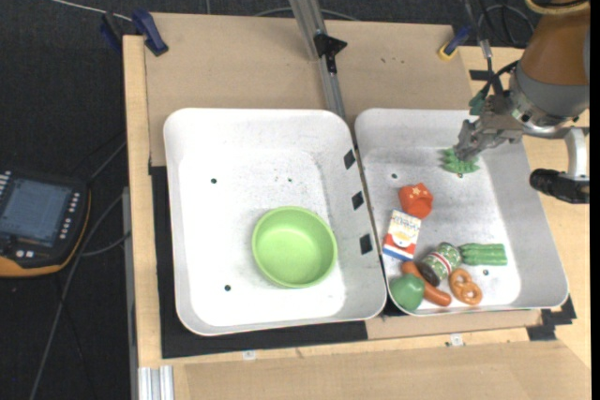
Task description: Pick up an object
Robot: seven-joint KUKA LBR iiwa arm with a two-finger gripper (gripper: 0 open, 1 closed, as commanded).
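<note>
My gripper hangs low over the far part of the right bin, right above a small green leafy toy that lies at its tips. Whether the toy sits between the fingers is hidden. Nearer the front of that bin lie a red pepper-like toy, a white, red and blue carton, a green ridged vegetable, a pretzel, a dark round toy and a green apple-like toy.
The left bin holds a light green bowl near its front right. A metal post slants up between the bins. A handheld controller rests off the bench at left.
</note>
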